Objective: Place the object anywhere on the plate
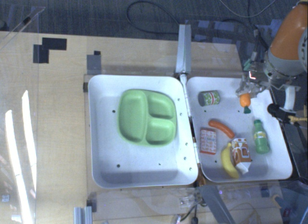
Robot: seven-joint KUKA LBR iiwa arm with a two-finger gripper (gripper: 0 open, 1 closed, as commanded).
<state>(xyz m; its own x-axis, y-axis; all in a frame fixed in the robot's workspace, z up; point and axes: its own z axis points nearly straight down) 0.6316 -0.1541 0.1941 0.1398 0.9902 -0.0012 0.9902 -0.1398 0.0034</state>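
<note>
Left bin (98, 170): green plate (147, 117), three compartments, nothing on it. Right bin (284, 167): small orange object (245, 100) at far edge, directly under the hand (250, 86) (grip state indeterminable); confirm closure squarely around it before lifting plateward.

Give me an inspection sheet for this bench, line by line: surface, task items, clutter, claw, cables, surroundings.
Surface: wooden bench bearing two white bins, left bin, right bin.
Job's things: green divided plate in left bin; small carrot at the claw tips.
Clutter: can, sausage, red packet, banana, carton, green bottle, all in right bin.
Grippers: claw over right bin's top edge, grip unclear.
Cables: black cable behind the bench.
Surroundings: dark floor.
</note>
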